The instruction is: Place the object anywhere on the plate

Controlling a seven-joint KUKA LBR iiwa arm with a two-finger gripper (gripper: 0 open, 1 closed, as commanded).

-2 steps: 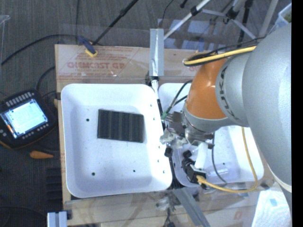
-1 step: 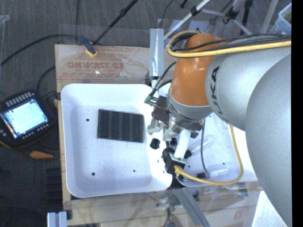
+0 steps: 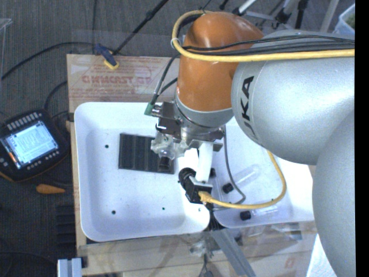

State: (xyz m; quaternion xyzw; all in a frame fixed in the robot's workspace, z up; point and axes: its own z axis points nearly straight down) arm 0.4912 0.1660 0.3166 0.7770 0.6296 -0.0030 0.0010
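Note:
A dark ribbed rectangular plate (image 3: 136,152) lies flat in the left white bin (image 3: 98,212). My gripper (image 3: 165,149) hangs over the plate's right edge, under the orange wrist band. A small dark shape (image 3: 165,166) sits just beneath the gripper at the plate's right end; I cannot tell what it is or whether it is held. The arm's body hides the seam between the bins and much of the right bin.
The right bin (image 3: 288,209) holds a clear plastic piece (image 3: 249,174) and small black bits (image 3: 228,187) (image 3: 245,215). A yellow cable (image 3: 253,201) loops down from the wrist over it. A pendant with a lit screen (image 3: 30,143) lies left of the bench.

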